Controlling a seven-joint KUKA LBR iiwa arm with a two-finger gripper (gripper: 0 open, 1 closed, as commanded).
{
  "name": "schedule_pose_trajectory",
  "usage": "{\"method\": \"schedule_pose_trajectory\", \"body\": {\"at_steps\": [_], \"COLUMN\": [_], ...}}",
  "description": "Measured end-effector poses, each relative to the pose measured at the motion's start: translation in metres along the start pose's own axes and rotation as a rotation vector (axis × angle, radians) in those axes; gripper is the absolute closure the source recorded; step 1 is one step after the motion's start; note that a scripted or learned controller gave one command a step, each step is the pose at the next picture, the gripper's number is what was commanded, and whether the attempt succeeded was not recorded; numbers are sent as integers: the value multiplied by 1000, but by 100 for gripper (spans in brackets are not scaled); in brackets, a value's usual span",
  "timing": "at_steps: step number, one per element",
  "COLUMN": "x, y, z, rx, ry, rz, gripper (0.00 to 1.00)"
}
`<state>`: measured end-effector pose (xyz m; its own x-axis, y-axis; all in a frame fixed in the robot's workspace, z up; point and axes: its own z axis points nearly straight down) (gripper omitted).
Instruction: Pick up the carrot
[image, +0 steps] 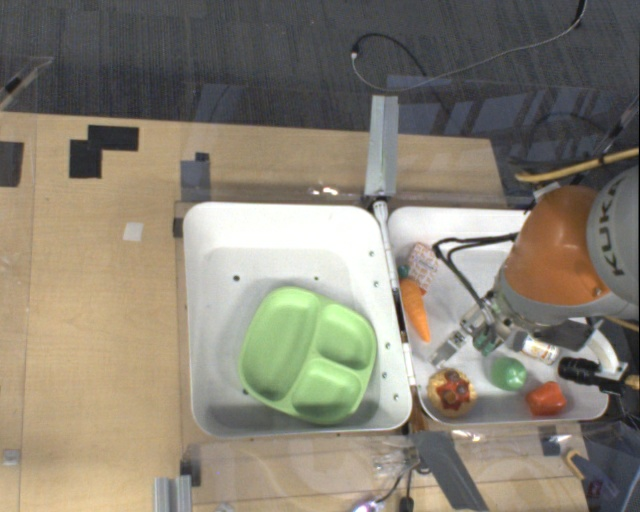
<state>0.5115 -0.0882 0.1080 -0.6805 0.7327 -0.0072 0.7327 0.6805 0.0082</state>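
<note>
The orange carrot (415, 310) lies along the left wall of the right bin (500, 228), its tip pointing toward the front. My gripper (462, 338) hangs low in that bin just right of the carrot, apart from it. Its fingers (447, 347) are spread with nothing between them. The orange-banded wrist hides the bin's right middle.
A green divided plate (308, 352) sits in the left bin (220, 300). In the right bin lie a small packet (423, 262) behind the carrot, a brown-red round item (451, 390), a green ball (508, 374) and a red item (546, 398) along the front.
</note>
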Motion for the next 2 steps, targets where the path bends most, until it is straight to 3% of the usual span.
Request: {"method": "schedule_pose_trajectory", "body": {"at_steps": [1,2], "x": [-60,-63], "y": [-80,-31], "z": [-101,-120], "rx": [3,4], "ry": [-2,1], "rz": [-76,-59], "gripper": [0,0]}}
